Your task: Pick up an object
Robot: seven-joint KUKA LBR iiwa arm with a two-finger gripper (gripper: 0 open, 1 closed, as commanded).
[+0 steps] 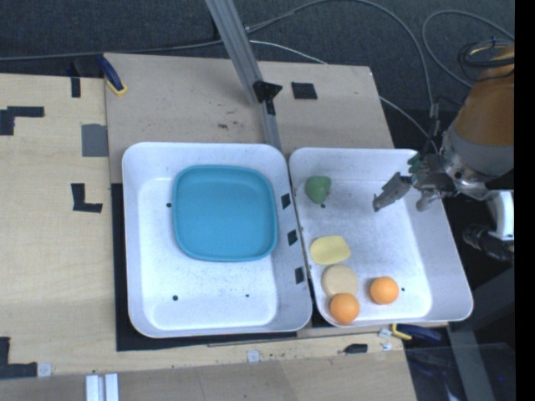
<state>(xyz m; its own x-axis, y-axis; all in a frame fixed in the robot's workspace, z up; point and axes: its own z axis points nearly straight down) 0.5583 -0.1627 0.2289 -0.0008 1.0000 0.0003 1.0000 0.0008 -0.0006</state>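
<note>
Your green ball (pixel 318 189) sits in the right bin (pixel 435 307), off to the left of the gripper (pixel 405 192) and well apart from it. The gripper hangs over the bin with its two fingers spread wide and nothing between them. Below it lie a yellow piece (pixel 329 249), a tan lump (pixel 339 279) and two orange balls (pixel 384 291).

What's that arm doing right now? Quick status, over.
Tool open, above right bin, holding nothing. Green piece, yellow piece, two orange balls untouched. Nothing blocking.

Slanted overhead view onto both bins (pixel 134 224)
</note>
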